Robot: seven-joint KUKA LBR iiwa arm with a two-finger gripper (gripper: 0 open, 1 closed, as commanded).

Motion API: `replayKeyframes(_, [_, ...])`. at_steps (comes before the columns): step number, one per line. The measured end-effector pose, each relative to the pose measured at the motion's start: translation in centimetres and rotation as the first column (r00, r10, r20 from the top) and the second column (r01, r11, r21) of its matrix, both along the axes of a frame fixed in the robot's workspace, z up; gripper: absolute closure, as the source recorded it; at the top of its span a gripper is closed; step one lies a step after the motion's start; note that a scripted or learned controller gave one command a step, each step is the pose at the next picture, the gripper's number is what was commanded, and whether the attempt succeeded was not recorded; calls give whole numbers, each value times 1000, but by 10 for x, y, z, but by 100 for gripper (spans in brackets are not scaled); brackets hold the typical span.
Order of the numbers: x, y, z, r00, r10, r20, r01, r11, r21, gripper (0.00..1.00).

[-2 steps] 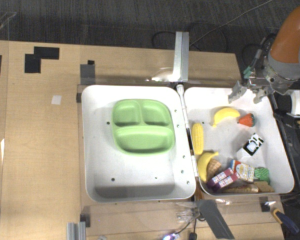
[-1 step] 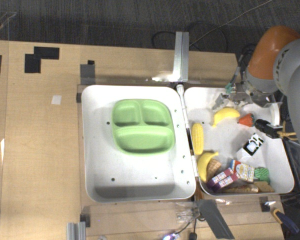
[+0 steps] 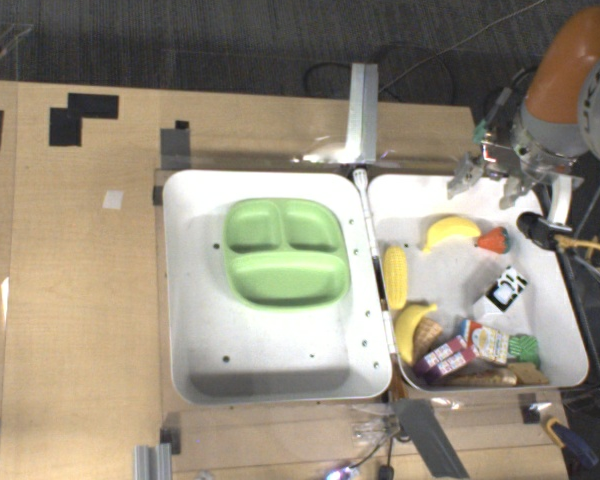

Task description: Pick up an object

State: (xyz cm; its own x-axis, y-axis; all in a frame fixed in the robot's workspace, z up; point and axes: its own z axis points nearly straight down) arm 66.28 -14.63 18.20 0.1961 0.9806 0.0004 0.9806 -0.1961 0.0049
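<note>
Two open fingers of the pincer (image 3: 492, 176) hover empty over the right bin's (image 3: 578, 353) far edge; the yellow lemon (image 3: 451, 232) lies just nearer, slightly left.

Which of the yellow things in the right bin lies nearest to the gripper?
The yellow lemon-like piece at the far end of the right bin, beside the red piece. The corn cob and the banana lie farther from the gripper.

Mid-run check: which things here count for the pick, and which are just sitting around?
For the pick:
- gripper, above the right bin's far edge
- right bin
- lemon
- corn cob
- banana
- black-and-white item

Just lying about:
- left bin
- green divided plate in it
</note>
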Motion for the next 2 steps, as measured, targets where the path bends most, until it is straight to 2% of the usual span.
replayKeyframes(1, [-7,22,-84,997,83,1,-83,997,0,0])
replayKeyframes(2, [-53,42,-92,1000,-2,8,2,1000,0,0])
